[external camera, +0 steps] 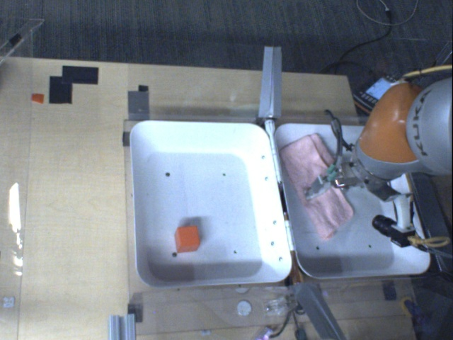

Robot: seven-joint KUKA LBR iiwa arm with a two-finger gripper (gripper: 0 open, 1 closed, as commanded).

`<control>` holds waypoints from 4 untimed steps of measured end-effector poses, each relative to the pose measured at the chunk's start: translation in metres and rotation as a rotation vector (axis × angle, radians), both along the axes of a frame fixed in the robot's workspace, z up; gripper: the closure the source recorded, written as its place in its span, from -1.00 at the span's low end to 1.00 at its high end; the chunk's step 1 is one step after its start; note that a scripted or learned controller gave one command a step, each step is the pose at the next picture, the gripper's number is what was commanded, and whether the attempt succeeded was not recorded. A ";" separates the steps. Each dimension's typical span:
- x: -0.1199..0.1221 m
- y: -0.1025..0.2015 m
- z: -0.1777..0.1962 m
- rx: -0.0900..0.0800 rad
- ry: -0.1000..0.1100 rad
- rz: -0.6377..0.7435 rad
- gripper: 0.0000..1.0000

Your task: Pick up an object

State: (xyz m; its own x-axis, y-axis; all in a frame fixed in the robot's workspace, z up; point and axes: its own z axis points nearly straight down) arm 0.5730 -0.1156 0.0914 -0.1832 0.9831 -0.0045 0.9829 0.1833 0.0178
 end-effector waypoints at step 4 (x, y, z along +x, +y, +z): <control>0.014 0.019 0.015 -0.002 -0.012 -0.015 1.00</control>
State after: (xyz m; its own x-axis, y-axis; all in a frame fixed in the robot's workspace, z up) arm 0.5873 -0.0963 0.1060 -0.1680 0.9857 -0.0087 0.9853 0.1682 0.0293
